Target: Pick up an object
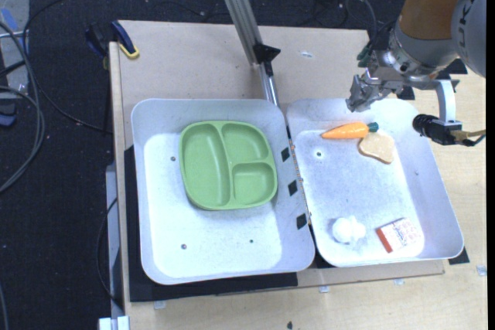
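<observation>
Nearest us, in the right bin (433,189), we count two small things along the near edge: a soft, lumpy white object (348,229) and, just to its right, a flat red and white packet (399,234), rectangular and lying slightly askew. The bin's floor looks matte and faintly speckled, its corners rounded.

In the left bin (155,166) we see one green plate (229,165), smooth plastic, rounded square, divided into three compartments.

Farther back in the right bin lie two more things: a tan, flat piece shaped like a bread slice (377,148), and just beyond it an orange carrot (348,130), tapered, with a small green tip at its right end. The two sit close together, perhaps touching. That makes four loose objects in the right bin.

Above the far edge of that bin hangs the gripper (362,95), dark metal, just beyond the carrot. We see nothing between its fingers; how far apart they stand we cannot tell. Behind it rises the arm (441,4), grey with a glossy orange band.
</observation>
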`<state>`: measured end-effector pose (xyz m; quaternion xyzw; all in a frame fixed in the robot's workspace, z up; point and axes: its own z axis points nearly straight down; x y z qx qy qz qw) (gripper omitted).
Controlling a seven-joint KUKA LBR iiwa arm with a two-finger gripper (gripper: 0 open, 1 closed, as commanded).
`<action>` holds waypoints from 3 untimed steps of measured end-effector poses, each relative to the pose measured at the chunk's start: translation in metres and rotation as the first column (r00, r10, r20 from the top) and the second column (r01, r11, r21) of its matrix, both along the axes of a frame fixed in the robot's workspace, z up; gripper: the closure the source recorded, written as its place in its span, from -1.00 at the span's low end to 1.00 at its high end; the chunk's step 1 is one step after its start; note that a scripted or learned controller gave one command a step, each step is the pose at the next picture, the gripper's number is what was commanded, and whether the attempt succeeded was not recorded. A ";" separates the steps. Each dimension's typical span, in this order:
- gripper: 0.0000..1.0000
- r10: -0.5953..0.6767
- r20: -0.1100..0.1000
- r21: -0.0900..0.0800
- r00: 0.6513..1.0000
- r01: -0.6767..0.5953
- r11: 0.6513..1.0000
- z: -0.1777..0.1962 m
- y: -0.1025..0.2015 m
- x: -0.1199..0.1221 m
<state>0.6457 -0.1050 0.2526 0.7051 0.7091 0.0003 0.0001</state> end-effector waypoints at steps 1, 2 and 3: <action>1.00 0.002 0.000 0.001 1.000 -0.002 1.000 0.003 0.057 0.003; 1.00 0.002 -0.001 0.001 1.000 -0.002 1.000 0.007 0.112 -0.006; 1.00 0.002 -0.002 0.001 1.000 -0.002 1.000 0.007 0.161 -0.012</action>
